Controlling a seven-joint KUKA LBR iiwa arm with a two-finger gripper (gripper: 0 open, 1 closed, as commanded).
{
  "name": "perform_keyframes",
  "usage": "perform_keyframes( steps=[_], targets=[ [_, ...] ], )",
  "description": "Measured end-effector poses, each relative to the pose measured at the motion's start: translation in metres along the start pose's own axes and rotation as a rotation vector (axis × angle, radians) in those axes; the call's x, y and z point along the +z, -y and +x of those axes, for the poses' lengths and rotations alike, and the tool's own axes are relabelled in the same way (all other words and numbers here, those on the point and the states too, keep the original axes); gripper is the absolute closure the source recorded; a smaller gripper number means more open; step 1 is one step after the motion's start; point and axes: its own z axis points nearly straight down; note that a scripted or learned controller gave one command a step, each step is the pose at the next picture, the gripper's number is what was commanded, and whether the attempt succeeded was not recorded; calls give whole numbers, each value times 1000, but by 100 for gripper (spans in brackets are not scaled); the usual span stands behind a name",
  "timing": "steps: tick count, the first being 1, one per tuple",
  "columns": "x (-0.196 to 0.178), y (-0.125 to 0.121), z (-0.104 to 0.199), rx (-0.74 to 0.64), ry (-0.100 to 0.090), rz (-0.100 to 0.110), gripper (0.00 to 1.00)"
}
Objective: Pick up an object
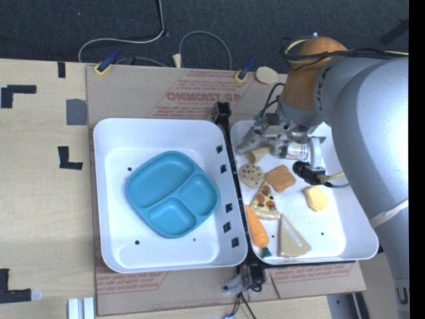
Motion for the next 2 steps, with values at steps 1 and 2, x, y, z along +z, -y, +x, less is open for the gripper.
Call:
perform_keyframes(
  steps=[1,2],
  targets=[
    [0,0,0,0,0,0,0],
    [0,0,-1,-2,-4,0,0]
  ],
)
